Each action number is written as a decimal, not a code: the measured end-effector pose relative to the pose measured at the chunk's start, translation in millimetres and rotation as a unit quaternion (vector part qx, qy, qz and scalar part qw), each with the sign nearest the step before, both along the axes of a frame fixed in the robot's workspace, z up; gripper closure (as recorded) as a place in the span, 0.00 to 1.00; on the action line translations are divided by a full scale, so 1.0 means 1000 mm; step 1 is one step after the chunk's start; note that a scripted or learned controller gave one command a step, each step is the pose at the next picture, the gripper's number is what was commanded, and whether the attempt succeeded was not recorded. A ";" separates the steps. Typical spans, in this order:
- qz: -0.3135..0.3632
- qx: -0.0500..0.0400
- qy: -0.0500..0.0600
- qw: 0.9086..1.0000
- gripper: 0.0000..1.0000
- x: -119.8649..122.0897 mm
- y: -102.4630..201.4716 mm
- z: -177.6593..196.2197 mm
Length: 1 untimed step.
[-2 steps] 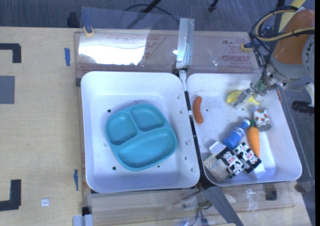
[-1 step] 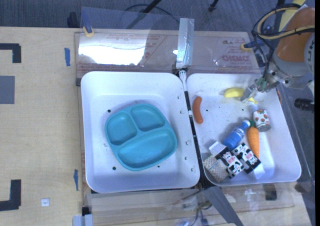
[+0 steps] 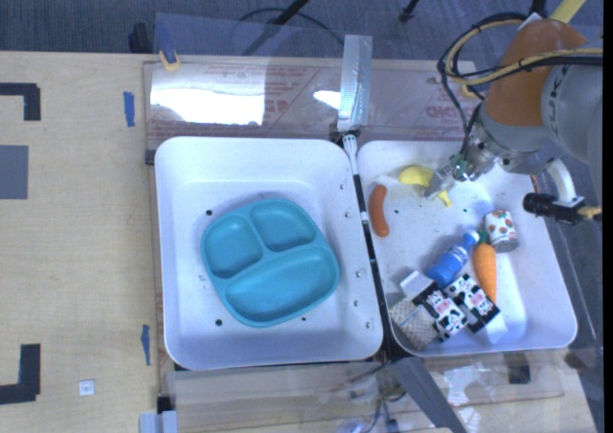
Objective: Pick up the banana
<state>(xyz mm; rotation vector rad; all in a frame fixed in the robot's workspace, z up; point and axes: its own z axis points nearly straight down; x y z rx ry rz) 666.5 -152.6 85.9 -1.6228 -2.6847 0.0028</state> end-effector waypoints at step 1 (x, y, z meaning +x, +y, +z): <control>-0.002 -0.001 -0.005 1.000 1.00 0.002 0.044 0.116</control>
